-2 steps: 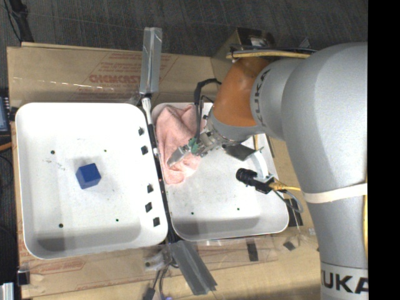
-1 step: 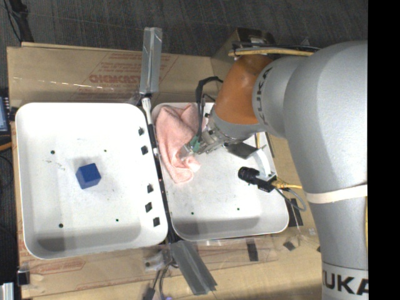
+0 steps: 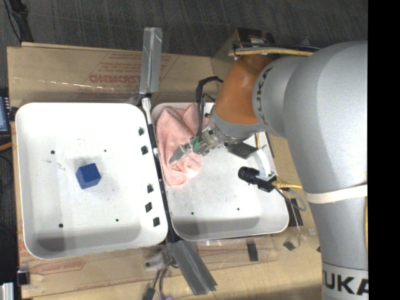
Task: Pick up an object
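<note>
A crumpled pink cloth lies in the far left corner of the right shallow white plastic bin, bunched against the bin's left wall and trailing toward the middle of the floor. The slim metal gripper with a greenish patch at its base is down at the near end of this cloth, its tip overlapping the pink folds. From above, its metal blurs into the fabric, so I cannot tell how far open it is or whether any of the cloth is caught in it.

The bulky grey arm, with its orange band, comes in from the right and hides the right bin's far right corner and much of its right wall.

A small blue cube sits alone near the middle of the left shallow white plastic bin, well apart from the gripper. A few tiny dark specks dot both bin floors, too small to identify.

Brown cardboard shows beyond the bins; its red print is too faint to read.
</note>
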{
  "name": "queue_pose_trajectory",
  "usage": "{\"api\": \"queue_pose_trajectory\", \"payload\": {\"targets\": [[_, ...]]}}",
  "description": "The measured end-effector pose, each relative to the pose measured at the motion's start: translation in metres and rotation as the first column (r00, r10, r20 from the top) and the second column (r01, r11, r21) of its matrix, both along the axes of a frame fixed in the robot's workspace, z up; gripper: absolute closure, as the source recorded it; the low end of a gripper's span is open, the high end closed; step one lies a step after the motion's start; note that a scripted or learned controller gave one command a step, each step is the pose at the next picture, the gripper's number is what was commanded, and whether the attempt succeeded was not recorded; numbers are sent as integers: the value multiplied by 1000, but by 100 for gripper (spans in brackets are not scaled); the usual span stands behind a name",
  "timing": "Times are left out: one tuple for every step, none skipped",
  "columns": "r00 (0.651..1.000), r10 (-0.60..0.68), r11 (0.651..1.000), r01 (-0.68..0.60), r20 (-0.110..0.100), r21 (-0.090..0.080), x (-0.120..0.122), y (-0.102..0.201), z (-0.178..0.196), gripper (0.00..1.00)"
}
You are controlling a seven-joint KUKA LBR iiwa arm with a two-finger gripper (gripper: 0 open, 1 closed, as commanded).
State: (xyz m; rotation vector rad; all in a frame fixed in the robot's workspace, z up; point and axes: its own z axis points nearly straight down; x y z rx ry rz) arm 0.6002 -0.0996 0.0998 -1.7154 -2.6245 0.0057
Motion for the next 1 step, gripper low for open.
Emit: {"api": "queue_pose_trajectory", "payload": {"targets": [[1000, 18, 1000, -18, 3, 0, -11, 2, -9, 0]]}}
